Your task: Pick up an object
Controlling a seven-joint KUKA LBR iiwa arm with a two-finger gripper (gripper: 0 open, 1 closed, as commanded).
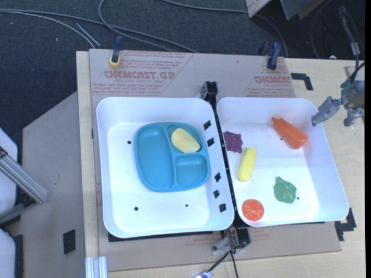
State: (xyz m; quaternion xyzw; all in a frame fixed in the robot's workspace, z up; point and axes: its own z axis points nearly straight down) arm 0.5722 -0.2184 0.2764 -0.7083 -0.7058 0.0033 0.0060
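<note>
Carrot (289, 133): lies in right bin (324, 172), just left of the jaws.
Gripper (339, 112): over the bin's right rim, jaws spread open, holding nothing.
Corn (247, 164): further left.

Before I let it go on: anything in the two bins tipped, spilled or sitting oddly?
Nothing looks spilled or damaged. The blue tray lies slightly askew in the left bin, with a yellow piece in one compartment. In the right bin, the orange-red disc sits against the near rim. The gripper hangs off the far right edge.

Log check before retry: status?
Gripper open, holding nothing, at right bin's far edge. Orange carrot nearest, untouched. Nothing in the way.
</note>
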